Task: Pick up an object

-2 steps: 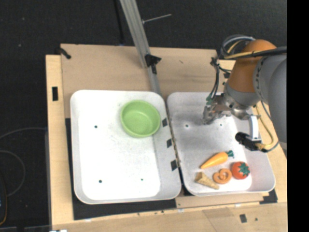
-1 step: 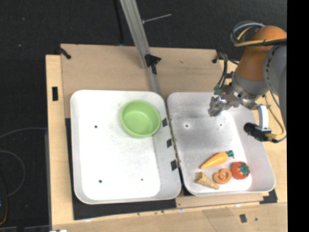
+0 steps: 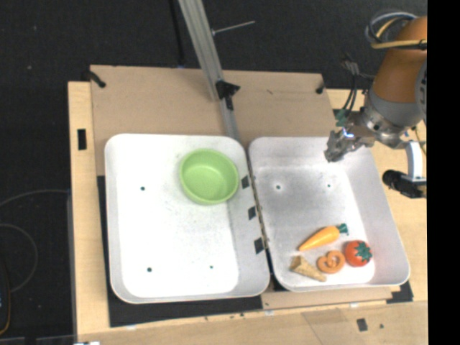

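Hovered over right bin's (image 3: pixel 374 192) far right corner, gripper (image 3: pixel 336 149) jaws state unclear, holding nothing visible. Lay at near right: carrot (image 3: pixel 321 237), tomato (image 3: pixel 357 253), pretzel (image 3: pixel 330 261). Sat in left bin (image 3: pixel 129 221): green bowl (image 3: pixel 208 177).

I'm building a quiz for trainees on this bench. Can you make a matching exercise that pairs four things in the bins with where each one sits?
Things:
1. green bowl
2. carrot
3. tomato
4. end effector

Places:
A. above the far edge of the right bin
B. far part of the left bin
C. near right corner of the right bin
D. right bin, just left of and slightly beyond the tomato

Pairs: 1-B, 2-D, 3-C, 4-A
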`<act>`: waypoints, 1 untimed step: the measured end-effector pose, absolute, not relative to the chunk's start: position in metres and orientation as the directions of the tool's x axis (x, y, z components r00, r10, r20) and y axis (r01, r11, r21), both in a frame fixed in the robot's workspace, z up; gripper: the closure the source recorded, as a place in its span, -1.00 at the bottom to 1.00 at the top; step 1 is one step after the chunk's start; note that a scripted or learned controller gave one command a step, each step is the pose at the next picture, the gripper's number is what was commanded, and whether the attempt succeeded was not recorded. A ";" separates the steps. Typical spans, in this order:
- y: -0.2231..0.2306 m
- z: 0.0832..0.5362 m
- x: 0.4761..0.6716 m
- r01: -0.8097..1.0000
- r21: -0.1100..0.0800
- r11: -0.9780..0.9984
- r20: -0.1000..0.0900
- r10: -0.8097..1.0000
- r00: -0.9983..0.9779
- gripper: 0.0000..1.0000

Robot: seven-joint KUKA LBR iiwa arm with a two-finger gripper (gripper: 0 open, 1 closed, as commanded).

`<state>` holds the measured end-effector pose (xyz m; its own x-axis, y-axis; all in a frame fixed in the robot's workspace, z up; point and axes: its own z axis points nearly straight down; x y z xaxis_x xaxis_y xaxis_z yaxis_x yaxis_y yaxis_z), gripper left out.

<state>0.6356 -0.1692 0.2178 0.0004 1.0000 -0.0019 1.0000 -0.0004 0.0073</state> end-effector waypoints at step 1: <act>-0.170 0.273 0.637 1.000 0.008 0.003 -0.002 1.000 -0.003 1.00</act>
<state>0.6370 -0.1704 0.2727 -0.0028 1.0000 -0.0016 1.0000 0.0028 0.0081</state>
